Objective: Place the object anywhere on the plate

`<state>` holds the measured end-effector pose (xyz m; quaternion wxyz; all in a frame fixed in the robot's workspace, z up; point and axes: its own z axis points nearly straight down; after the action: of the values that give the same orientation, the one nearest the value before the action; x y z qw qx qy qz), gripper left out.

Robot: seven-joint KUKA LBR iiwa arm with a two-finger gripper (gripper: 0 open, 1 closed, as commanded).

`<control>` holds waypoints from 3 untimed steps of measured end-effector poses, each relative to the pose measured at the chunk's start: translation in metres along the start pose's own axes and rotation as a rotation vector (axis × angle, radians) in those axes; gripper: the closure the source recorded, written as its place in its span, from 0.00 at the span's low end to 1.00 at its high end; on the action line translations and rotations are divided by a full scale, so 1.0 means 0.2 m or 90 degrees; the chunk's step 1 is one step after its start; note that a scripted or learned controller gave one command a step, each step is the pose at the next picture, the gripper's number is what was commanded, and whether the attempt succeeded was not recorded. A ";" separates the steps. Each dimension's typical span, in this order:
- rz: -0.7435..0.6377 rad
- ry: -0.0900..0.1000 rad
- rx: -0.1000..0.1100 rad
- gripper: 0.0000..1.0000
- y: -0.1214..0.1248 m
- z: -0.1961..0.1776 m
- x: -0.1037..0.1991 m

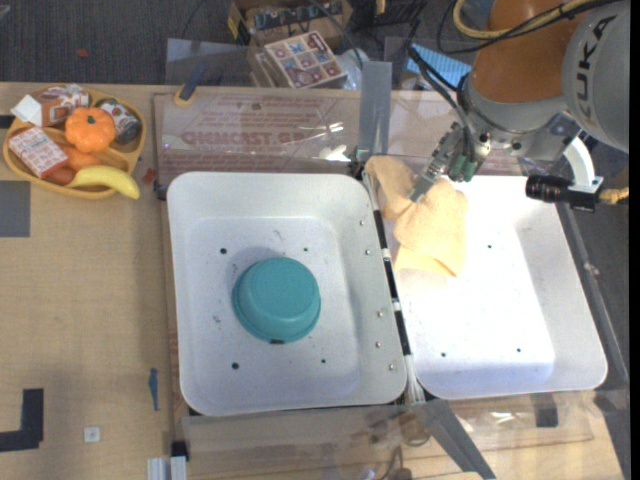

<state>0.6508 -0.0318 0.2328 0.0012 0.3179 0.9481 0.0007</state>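
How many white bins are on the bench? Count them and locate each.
2. The left bin holds a teal plate; the right bin holds a yellow cloth.

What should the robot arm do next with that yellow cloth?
Probably carry it left toward the teal plate. The gripper sits at the top edge of the yellow cloth, which hangs over the right bin, while the plate lies in the left bin.

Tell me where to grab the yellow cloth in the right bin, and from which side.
Probably the bunched upper fold of the cloth, near the gripper, coming straight down from above. The cloth lies limp and mostly flat on the right bin floor, so a raised crease gives something to pinch. Its left edge hugs the bin wall, so a side approach looks blocked.
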 end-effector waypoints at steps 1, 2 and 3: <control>-0.253 0.000 -0.001 1.00 0.14 -0.05 0.22; -0.410 0.000 -0.001 1.00 0.30 -0.06 0.40; -0.411 0.000 -0.001 1.00 0.44 -0.02 0.61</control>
<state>0.6058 0.1113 0.2358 0.0017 0.0006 1.0000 0.0012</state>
